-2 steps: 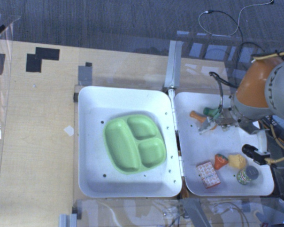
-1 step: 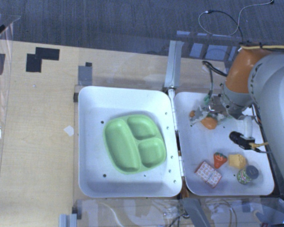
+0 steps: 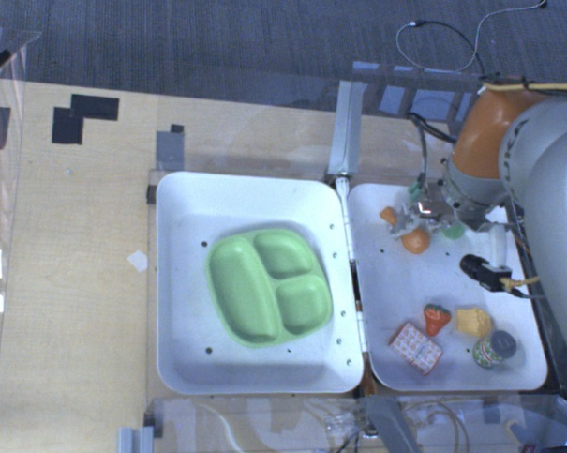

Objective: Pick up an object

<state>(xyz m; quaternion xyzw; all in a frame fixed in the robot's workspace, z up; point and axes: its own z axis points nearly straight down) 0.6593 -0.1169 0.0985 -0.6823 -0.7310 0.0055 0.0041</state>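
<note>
Hovering gripper (image 3: 425, 206) over far end of right bin (image 3: 381, 361), just beside small orange object (image 3: 415, 241); finger spacing unclear. Nothing lifted; grasp and lift remaining.

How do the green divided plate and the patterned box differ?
The green plate lies alone in the left bin; the patterned box sits in the right bin among other small things. The plate is far larger. The plate is plain green with three compartments; the box is checkered red and white. Both lie flat.
</note>
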